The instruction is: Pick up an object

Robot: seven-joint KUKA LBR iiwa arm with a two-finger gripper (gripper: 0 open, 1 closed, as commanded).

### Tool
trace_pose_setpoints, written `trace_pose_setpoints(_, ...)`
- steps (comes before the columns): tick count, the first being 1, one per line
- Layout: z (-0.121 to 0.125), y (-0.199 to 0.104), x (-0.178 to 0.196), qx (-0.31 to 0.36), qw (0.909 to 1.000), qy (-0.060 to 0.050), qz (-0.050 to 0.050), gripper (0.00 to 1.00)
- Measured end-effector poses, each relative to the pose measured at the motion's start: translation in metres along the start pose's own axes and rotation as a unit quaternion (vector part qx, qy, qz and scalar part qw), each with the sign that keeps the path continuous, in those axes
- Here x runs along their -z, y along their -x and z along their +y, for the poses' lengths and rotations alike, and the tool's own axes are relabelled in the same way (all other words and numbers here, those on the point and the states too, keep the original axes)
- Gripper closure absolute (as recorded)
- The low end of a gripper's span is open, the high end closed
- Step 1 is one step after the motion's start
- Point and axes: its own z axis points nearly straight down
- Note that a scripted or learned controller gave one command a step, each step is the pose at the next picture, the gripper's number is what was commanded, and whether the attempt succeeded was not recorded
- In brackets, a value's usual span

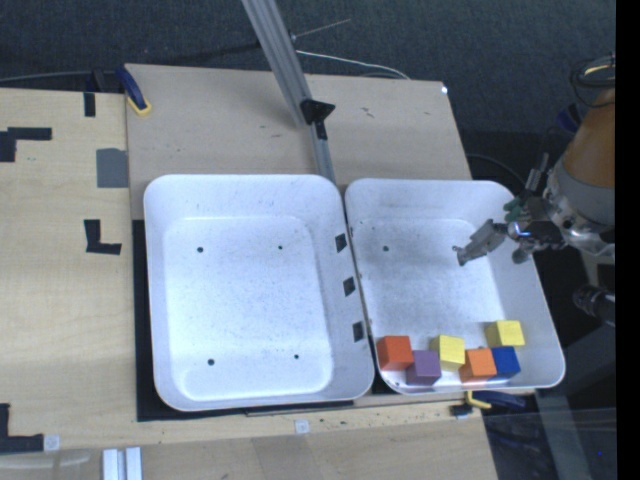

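Note:
Several small cubes lie along the near edge of the right bin (420, 218): an orange one (395, 351), a purple one (427, 366), a yellow one (451, 350), a second orange one (480, 364), a blue one (506, 361) and another yellow one (508, 333). My gripper (491, 255) hangs over the right side of this bin, well behind the cubes. It is open, its fingers spread apart with nothing between them. The arm's orange band shows at the far right edge.
The left bin (160, 268) sits beside the right one. A slanted metal pole (280, 48) with a black clamp rises behind the bins. A blue and yellow clip (135, 93) lies at the back left, and another (490, 400) is at the bench front.

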Motion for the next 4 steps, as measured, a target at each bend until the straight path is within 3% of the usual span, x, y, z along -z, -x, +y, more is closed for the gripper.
trace_pose_setpoints(1,-0.003,-0.04,-0.024,0.001,1.0,-0.002,0.0,0.0)
trace_pose_setpoints(2,-0.026,-0.065,0.018,0.001,1.0,0.001,0.0,0.0)
trace_pose_setpoints(3,-0.023,-0.054,0.05,0.0,1.0,0.002,-0.001,0.0)
trace_pose_setpoints(4,0.012,-0.068,-0.021,0.001,1.0,-0.003,0.0,0.0)
